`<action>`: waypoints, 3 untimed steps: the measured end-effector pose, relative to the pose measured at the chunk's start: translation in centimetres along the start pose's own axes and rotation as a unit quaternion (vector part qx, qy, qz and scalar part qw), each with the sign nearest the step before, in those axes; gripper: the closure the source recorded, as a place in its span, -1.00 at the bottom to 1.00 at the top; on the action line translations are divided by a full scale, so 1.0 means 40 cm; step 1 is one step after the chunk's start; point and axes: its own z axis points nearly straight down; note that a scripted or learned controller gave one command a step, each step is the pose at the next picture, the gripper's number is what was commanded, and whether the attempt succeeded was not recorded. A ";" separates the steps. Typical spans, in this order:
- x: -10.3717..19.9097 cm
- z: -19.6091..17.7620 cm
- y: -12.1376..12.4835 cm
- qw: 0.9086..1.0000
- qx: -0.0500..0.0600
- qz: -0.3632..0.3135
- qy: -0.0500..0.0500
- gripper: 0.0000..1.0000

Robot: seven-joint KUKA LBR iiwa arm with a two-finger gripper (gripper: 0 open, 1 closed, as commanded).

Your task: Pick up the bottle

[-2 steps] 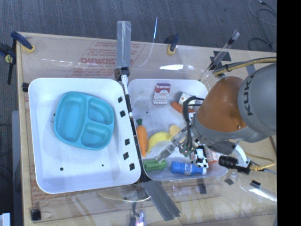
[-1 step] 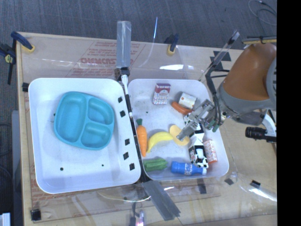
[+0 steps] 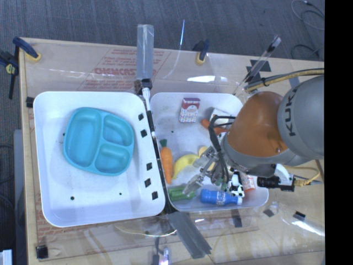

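Note:
A blue bottle [image 3: 219, 197] with a pale label lies on its side against the near wall of the right bin [image 3: 171, 106]. My gripper [image 3: 203, 175] hangs low inside that bin, just above and to the left of the bottle, over a green item [image 3: 179, 192]. The grey arm with its orange band [image 3: 259, 128] covers the bin's right side. From this angle nothing can be made out in the gripper.
The right bin also holds a carrot [image 3: 166, 163], a yellow piece [image 3: 186, 162], a red-and-white box [image 3: 189, 110] at the back and a black-and-white item [image 3: 237, 189] beside the bottle. The left bin [image 3: 49, 197] bears a blue divided plate [image 3: 99, 141].

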 end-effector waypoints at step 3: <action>-0.079 0.042 -0.086 0.998 -0.003 0.055 -0.005 1.00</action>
